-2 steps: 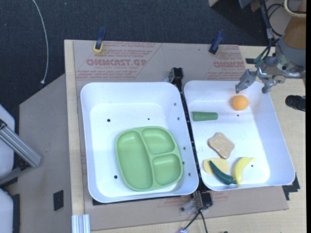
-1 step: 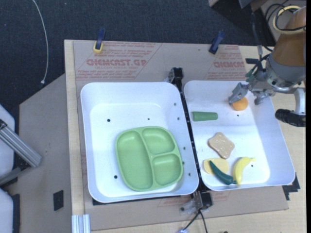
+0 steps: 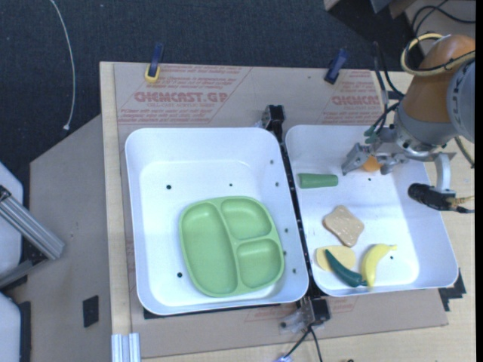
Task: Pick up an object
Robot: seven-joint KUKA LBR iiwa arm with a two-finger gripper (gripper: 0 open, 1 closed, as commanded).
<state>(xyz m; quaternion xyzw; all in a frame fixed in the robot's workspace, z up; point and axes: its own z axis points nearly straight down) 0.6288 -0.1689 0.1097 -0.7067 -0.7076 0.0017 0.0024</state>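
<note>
Right bin (image 3: 430, 274) holds a green cylinder (image 3: 317, 179) near the divider, a tan bread slice (image 3: 344, 225) below it, then a cluster at the front: a yellow slice (image 3: 337, 257), a dark green pepper-like piece (image 3: 345, 271) lying across it, and a banana (image 3: 375, 261) just beside them to the right. The gripper (image 3: 369, 162) sits at the back of the right bin, and the metal fingers (image 3: 353, 161) are splayed wide with a small orange object (image 3: 370, 164) between them; can't tell whether the pads touch it, so not calling it held. The orange object is too small and too hidden to read a long axis. The green cylinder lies flat, with its long axis left-right in the camera view, just left of the gripper and apart from it. The bread slice is tilted diagonally, and the banana's stem end points up-right. A black cable connector (image 3: 430, 195) hangs off the arm over the right side of the bin. Left bin (image 3: 143, 202) holds a green three-compartment tray (image 3: 230, 244), tilted slightly. The cardboard (image 3: 226, 96) under the bins reads "CHEMCAST GP" in red behind each bin, with the right print partly hidden by the arm. Two blue clamps (image 3: 155, 60) sit on the far edge, and black clips (image 3: 274, 116) sit at the bin junction front and back.
</note>
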